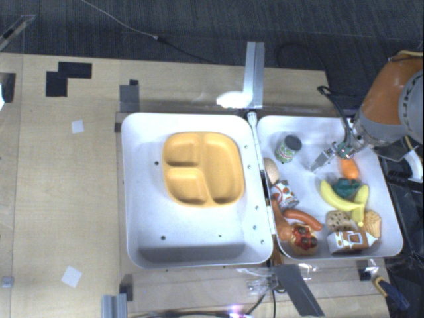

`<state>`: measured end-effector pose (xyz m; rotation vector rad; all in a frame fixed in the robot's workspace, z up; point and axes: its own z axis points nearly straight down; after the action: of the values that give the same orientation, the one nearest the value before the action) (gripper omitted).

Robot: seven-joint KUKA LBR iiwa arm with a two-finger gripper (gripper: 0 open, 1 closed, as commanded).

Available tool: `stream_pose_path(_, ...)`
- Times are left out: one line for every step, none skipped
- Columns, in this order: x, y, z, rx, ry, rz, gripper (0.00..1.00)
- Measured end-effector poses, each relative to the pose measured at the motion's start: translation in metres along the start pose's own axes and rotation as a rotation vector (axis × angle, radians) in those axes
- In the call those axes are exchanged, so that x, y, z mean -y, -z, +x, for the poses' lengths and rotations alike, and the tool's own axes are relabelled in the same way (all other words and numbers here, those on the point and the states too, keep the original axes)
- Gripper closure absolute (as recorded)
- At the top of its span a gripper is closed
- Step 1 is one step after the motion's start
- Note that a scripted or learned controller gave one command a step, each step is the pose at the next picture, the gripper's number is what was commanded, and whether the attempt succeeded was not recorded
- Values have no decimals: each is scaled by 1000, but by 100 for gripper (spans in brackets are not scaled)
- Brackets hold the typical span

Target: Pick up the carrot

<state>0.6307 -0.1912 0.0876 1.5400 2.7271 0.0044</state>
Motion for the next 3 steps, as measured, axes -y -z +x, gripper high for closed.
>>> stream_pose_path(14,1,48,-2,-27,0,0)
stream_pose_path(11,15,47,7,-20,-9,100)
stream_pose_path(37,3,21,4,241,-3,100)
